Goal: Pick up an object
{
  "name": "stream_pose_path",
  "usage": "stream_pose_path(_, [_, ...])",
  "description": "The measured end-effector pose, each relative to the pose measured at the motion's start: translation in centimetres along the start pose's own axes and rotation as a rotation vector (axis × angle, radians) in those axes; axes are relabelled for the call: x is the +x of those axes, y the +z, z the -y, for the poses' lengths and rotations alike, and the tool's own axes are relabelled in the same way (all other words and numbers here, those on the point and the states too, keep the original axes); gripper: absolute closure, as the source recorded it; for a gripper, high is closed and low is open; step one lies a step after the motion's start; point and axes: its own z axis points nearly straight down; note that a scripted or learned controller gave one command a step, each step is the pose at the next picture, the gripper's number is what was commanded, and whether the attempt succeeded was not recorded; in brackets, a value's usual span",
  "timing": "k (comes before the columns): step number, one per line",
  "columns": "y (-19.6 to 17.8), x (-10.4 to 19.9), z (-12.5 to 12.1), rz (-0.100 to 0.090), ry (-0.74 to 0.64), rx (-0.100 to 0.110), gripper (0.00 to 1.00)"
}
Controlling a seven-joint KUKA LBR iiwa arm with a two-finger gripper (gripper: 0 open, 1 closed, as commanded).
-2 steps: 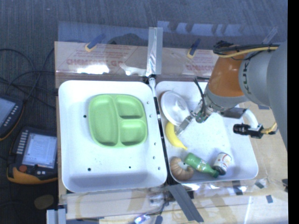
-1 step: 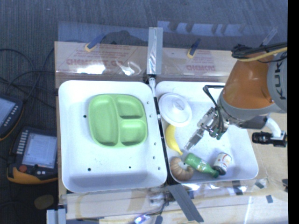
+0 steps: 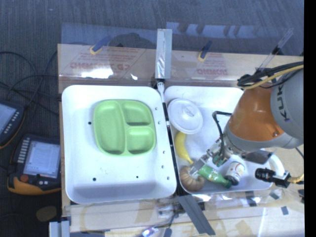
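Observation:
My gripper [image 3: 210, 161] hangs low in the right bin [image 3: 217, 94], near its front. Just under and in front of it lies a green bottle [image 3: 216, 176] on its side. A brown ring-shaped piece [image 3: 190, 178] sits to the bottle's left, touching it. Right of the bottle lies a small white can [image 3: 234, 170]. A yellow banana [image 3: 181, 147] runs along the bin's left wall, and a round white lid [image 3: 185, 115] rests behind it. I see nothing lifted off the bin floor.
The left bin [image 3: 79, 181] holds a green divided plate [image 3: 124, 127]. A black and white object [image 3: 269, 174] lies at the right bin's front right. The arm's orange band [image 3: 254, 117] covers the bin's right half. Cables [image 3: 261, 75] trail at the back right.

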Motion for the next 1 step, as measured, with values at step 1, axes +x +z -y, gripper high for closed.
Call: stream_pose_path(1, [2.99, -5.85, -5.98, 0.007, -0.192, -0.001, 0.0])
